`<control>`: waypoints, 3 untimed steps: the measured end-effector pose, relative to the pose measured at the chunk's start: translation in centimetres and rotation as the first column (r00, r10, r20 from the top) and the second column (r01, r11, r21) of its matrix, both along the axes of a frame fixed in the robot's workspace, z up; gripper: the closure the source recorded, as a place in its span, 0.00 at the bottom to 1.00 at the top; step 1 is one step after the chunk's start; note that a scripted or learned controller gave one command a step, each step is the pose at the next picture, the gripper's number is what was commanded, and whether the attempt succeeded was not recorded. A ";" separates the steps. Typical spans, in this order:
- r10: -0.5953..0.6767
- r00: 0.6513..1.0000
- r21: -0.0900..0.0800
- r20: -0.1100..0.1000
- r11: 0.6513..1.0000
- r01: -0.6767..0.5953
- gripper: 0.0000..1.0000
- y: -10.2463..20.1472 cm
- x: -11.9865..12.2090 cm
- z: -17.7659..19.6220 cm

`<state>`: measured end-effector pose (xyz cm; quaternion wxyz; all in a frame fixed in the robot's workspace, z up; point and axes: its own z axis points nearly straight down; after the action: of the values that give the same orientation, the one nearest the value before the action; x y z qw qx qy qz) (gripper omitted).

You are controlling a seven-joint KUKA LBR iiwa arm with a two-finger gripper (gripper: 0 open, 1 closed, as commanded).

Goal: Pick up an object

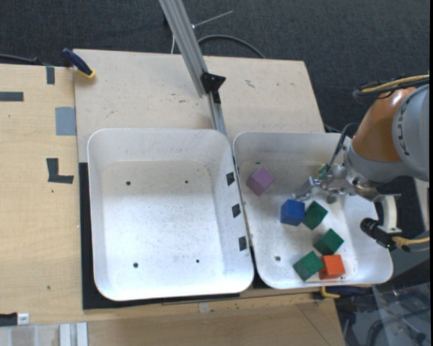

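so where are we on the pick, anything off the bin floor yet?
Not yet, by the look of it. Done: the arm has reached into the right bin, with the end effector low beside the blue block and a green block. In hand: nothing visibly gripped. Left: grasp and lift; the purple block, orange block and the other green ones sit on the bin floor.

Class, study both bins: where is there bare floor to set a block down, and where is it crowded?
The left bin has bare floor from wall to wall. In the right bin, only the strip beside the purple block is bare. The blue block, green blocks and orange block crowd near the gripper.
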<state>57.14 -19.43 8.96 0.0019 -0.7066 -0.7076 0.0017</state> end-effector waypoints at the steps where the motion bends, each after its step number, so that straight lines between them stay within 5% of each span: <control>1: 0.001 1.000 0.000 0.001 1.000 -0.001 1.00 0.0 0.1 1.1; 3: 0.001 1.000 -0.001 0.008 1.000 -0.001 1.00 0.1 1.2 10.5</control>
<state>58.35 -19.36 19.48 -0.0014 -0.7063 -0.7079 -0.0007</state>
